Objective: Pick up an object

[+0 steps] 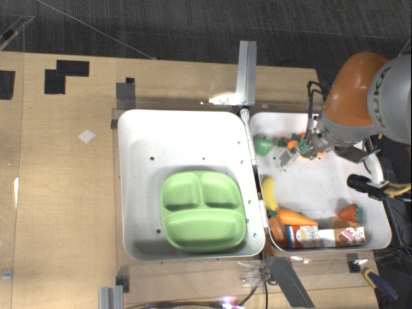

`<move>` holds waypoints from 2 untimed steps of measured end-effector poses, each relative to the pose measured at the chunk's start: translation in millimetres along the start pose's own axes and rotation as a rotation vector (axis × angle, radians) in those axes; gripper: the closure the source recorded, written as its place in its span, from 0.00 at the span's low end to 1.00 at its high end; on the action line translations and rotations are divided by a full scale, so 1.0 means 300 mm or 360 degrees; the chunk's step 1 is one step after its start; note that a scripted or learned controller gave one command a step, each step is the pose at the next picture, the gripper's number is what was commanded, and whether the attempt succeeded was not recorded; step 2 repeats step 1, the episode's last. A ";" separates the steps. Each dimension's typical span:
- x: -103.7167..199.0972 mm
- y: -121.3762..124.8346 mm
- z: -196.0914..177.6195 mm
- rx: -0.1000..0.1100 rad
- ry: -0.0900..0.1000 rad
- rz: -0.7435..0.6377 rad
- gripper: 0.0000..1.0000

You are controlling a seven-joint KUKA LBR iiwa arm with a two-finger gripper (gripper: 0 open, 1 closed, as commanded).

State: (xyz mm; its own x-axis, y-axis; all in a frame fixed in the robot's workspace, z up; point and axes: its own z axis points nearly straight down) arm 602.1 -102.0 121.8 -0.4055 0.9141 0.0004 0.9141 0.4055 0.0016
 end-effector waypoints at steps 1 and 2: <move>0.045 -0.080 -0.105 -0.0001 -0.0001 0.0231 0.00; 0.045 -0.080 -0.105 -0.0001 -0.0001 0.0231 0.00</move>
